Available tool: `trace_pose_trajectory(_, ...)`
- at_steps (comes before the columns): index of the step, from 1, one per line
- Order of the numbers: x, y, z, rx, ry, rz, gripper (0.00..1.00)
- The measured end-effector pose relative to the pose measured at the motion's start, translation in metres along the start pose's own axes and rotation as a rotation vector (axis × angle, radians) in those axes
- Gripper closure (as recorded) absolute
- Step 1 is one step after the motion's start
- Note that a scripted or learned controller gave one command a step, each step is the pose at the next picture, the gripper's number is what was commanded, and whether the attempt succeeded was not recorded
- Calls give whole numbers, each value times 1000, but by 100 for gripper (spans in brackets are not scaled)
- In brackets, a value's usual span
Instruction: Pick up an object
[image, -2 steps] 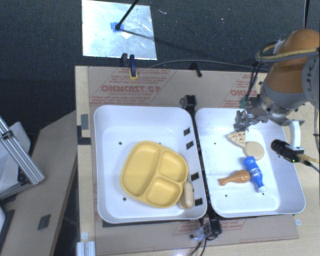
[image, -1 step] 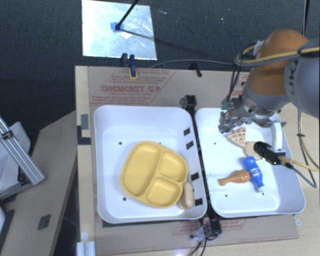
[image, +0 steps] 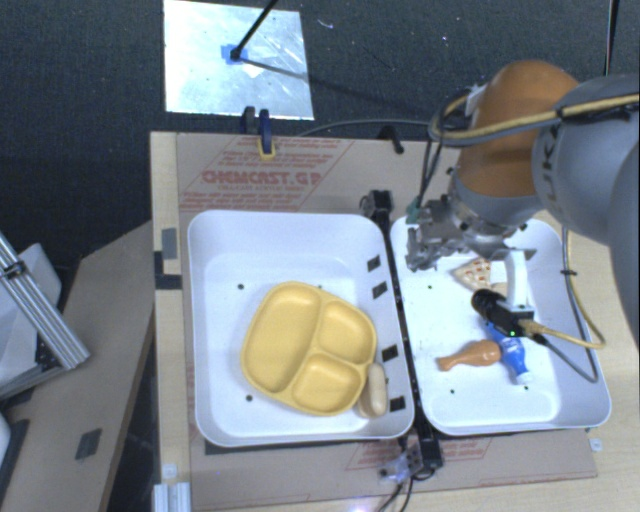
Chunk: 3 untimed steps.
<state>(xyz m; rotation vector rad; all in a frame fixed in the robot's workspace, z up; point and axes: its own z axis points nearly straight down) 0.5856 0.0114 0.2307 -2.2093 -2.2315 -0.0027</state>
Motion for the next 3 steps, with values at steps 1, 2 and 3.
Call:
trace_pose_trajectory(1,43,-20,11,2,-1,2,100)
trace_pose_trajectory(2,83,-37,13,1,-1,1,100)
trace_pose_trajectory(3,81,-37,13,0,-2,6,0)
